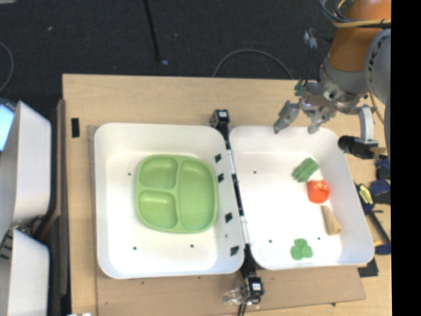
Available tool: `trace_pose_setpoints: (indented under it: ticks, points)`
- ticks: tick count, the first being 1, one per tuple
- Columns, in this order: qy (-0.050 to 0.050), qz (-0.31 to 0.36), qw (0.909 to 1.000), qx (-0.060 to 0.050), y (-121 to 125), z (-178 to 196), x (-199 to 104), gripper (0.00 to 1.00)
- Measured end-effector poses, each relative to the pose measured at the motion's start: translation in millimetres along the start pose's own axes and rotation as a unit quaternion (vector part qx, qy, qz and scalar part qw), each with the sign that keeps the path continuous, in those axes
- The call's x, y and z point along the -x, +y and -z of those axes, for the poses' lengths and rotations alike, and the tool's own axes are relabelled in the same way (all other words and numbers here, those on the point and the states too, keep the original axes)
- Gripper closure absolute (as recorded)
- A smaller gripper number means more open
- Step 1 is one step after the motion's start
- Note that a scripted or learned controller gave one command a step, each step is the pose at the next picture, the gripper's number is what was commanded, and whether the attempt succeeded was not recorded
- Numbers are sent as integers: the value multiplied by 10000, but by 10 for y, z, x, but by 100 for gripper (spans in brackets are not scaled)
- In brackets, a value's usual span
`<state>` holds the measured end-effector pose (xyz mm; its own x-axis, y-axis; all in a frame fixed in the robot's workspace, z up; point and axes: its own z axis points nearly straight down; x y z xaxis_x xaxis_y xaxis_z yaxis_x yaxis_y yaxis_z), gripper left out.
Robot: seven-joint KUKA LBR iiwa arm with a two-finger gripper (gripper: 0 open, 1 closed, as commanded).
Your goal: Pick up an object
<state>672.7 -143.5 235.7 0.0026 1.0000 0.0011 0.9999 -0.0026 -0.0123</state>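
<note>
The right bin (276, 196) holds a green ridged piece (304, 170), a red tomato-like piece (318, 190), a tan stick (331, 220) and a small green leafy piece (302, 249). My gripper (298, 120) hangs above the bin's back rim, up and slightly left of the green ridged piece. Its two fingers are spread apart with nothing between them. The grey arm with its orange band (358, 18) comes in from the upper right.
The left bin (112, 242) bears a green divided plate (176, 193). A black clamp bar (230, 189) runs between the bins. Black and blue-yellow tools (371, 189) lie on the bench at the right edge.
</note>
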Motion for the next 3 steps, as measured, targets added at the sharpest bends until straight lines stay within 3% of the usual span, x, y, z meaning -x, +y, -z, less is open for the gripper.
trace_pose_setpoints:
  ticks: [1, 3]
  points:
    - [-5, 7, 10000, 72, 24, 96, -5, 0]
    - [-14, 25, 10000, 51, 83, -1031, 33, 0]
